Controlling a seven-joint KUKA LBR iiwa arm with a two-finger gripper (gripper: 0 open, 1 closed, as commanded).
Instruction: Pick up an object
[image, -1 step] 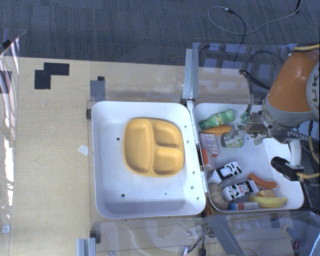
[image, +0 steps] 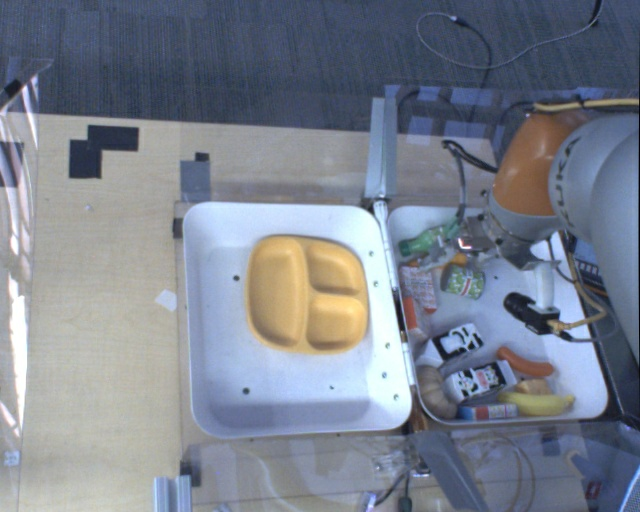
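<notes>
Green bottle (image: 430, 240) lies on its side near the far left corner of the right bin (image: 582, 348), just beside the gripper (image: 468, 243). The gripper hangs low over that end of the bin on the grey arm (image: 600, 170) with its orange band; whether it is spread or pressed together cannot be told from this slant. Just in front of it stands a round green-and-white cup (image: 462, 281), and a red-and-white packet (image: 422, 290) lies to the left of the cup. Nearer the front of the bin are 2 black-and-white boxes (image: 458, 342), a red-orange sausage-shaped piece (image: 525, 362), a banana (image: 537, 403) and a white tube (image: 488, 411) against the front wall.

The left bin (image: 215, 335) holds 1 yellow tray (image: 305, 293) with 3 compartments, lying flat near its middle. A metal rail (image: 378, 150) runs between the 2 bins at the back. Both bins sit on a pale wooden tabletop (image: 100, 400), which carries black tape patches (image: 100, 148) at its far left and a small white scrap (image: 165, 298). Beyond the tabletop is dark grey-blue carpet (image: 200, 50), with a thin cable (image: 470, 40) looped across it.
</notes>
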